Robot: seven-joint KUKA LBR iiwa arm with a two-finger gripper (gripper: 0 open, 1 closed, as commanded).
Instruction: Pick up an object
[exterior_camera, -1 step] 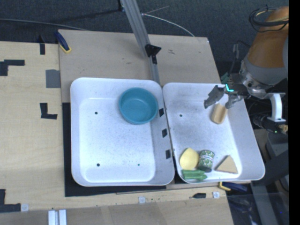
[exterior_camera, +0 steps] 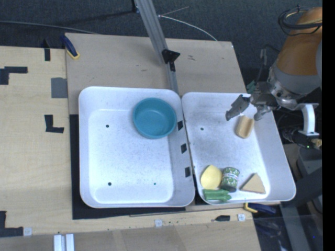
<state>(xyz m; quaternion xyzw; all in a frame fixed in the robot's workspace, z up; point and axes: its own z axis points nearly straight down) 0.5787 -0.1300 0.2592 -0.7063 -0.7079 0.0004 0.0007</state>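
While over the right bin (exterior_camera: 272, 156), tool (exterior_camera: 246, 111) splayed, above tan block (exterior_camera: 244, 126)

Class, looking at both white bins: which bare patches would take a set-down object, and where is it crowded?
Left bin: bare floor below and left of the blue bowl. Right bin: bare middle, left of the tan block. Crowded: its near edge, holding lemon, green can, wedge.

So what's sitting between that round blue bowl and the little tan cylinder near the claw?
From the camera view, just speckled white bin floor and the two bins' meeting rims separate blue bowl from tan cylinder.
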